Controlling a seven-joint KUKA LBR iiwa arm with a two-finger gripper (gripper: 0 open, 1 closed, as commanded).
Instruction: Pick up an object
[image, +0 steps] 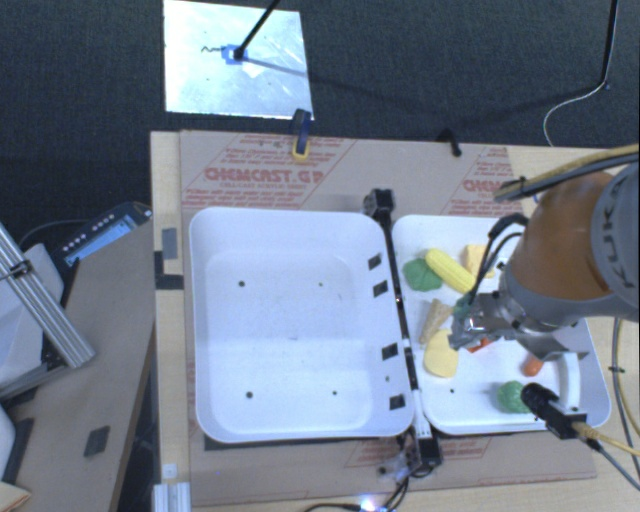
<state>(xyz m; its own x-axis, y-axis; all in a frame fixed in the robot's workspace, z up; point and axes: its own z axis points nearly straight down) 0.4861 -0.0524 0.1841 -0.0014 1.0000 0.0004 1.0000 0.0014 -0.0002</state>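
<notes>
Gripper (470, 330) is low in the right bin (600, 400), poised just above the pale yellow piece (440, 355) and beside the tan cone (434, 318); grip hidden, cannot tell, and that crowding could mean a glancing miss.

Arm (570, 255) over right bin (590, 395); toys inside; left bin (290, 320) beside it.

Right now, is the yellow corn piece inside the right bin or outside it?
Inside. The yellow corn piece lies on the floor of the right bin, near its far left part, beside a green item, apart from the hand.
</notes>
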